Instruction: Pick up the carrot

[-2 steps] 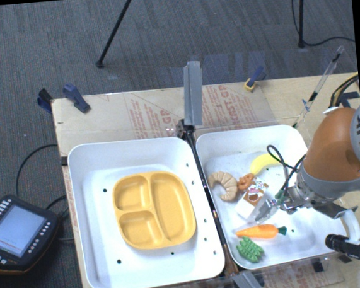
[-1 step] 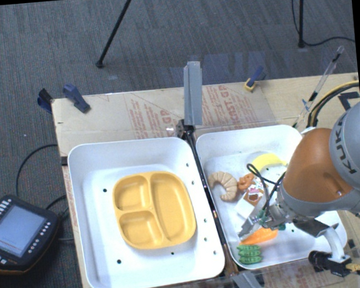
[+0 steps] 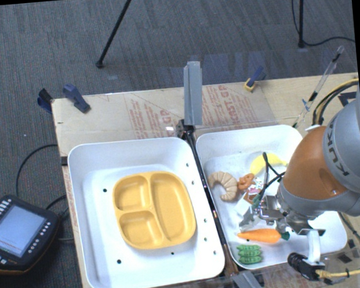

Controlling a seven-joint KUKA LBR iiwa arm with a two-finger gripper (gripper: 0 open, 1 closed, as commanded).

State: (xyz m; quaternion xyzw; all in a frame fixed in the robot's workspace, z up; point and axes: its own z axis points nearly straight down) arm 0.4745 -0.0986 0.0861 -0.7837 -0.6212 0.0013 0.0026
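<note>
The orange carrot [image 3: 260,235] lies flat near the front of the right bin [image 3: 230,138], its green stub pointing right. My gripper [image 3: 264,217] hangs just above and behind the carrot, at the end of the grey arm with the orange band [image 3: 312,165]. The gripper's metal parts partly overlap the carrot's back edge, and I cannot make out whether it touches the carrot.
In the right bin a croissant [image 3: 223,185], a small orange-brown piece [image 3: 247,180] and a yellow banana [image 3: 264,162] lie behind the gripper, and a green pod [image 3: 249,254] sits at the front wall. The left bin [image 3: 82,181] holds a yellow divided plate [image 3: 153,209].
</note>
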